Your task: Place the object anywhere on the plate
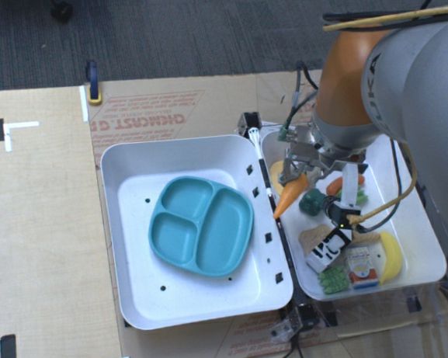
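A teal divided plate point(201, 225) lies in the left white bin point(133, 299). My gripper point(300, 174) hangs over the left side of the right bin point(419, 270), under the orange-banded wrist. An orange toy carrot point(288, 195) slants down from between its fingers, thick end up at the fingers and tip over the rim between the two bins. The gripper is shut on this carrot. The plate sits about a hand's width to the left of the carrot's tip.
The right bin holds a green toy point(312, 202), a second carrot point(334, 186), a yellow banana point(389, 257), a small printed box point(362, 267), a green leafy piece point(333, 281) and a black-and-white item point(327, 248). Black clips point(269, 236) line the rim between the bins.
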